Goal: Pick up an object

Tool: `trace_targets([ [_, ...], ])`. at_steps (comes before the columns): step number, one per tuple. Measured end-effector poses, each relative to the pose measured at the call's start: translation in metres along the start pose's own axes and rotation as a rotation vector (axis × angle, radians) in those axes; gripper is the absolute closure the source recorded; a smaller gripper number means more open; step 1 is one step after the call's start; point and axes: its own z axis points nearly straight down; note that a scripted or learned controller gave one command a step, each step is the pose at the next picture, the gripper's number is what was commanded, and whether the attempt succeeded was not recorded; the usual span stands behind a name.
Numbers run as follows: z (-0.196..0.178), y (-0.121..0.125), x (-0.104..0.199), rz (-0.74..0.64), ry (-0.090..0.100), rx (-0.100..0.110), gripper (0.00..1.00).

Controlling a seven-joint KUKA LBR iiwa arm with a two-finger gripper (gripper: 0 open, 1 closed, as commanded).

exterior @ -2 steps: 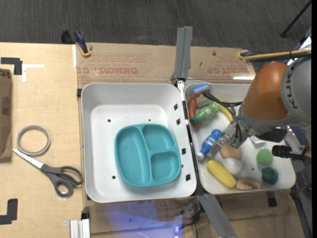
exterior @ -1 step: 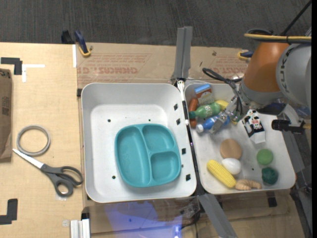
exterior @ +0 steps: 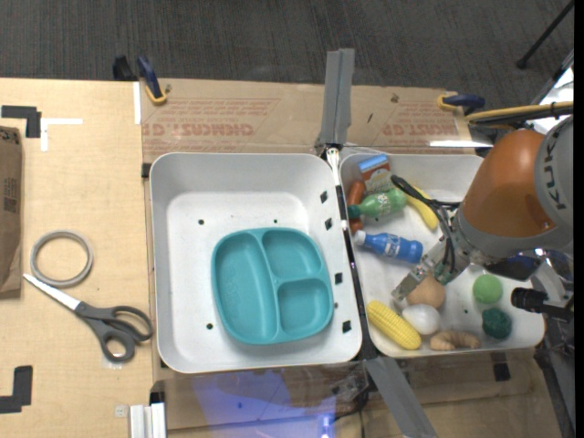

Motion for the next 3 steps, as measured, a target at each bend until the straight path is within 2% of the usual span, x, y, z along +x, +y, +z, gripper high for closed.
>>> trace_targets([
  [1,-0.001,0.049,-0.044,0.061,-0.002,-0.001,0.00],
  [2,0.000,-0.020,0.004,0.176,0.000,0.000,0.00],
  [3,-0.009,-0.020,0.003,0.177,0.000,-0.001,1.00],
])
